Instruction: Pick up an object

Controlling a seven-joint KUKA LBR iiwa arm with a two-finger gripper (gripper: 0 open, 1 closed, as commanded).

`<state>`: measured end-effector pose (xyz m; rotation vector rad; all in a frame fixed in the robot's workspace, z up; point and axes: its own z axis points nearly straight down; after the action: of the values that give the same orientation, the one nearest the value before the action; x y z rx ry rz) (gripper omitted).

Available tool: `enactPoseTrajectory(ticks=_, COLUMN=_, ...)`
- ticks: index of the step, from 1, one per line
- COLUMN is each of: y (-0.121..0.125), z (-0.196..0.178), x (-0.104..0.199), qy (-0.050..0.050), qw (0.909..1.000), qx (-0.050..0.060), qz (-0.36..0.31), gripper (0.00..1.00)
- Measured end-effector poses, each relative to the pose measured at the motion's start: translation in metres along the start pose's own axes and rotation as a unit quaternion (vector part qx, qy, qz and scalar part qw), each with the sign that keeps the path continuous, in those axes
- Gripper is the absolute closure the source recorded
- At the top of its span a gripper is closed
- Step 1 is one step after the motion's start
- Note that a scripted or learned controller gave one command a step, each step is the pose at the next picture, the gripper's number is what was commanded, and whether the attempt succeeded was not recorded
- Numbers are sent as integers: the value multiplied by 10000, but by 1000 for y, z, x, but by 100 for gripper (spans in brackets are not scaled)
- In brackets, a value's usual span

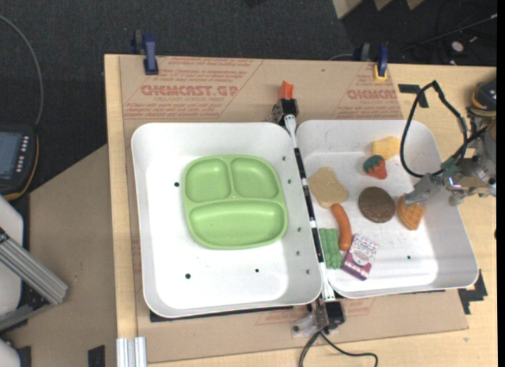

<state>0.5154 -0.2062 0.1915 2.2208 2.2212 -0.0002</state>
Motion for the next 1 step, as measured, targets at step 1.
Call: enactPoseTrajectory(ticks=1, y=47, z=110, x=-8, qy=32, qw=10000, qx=-10, qz=-15, gripper=0)
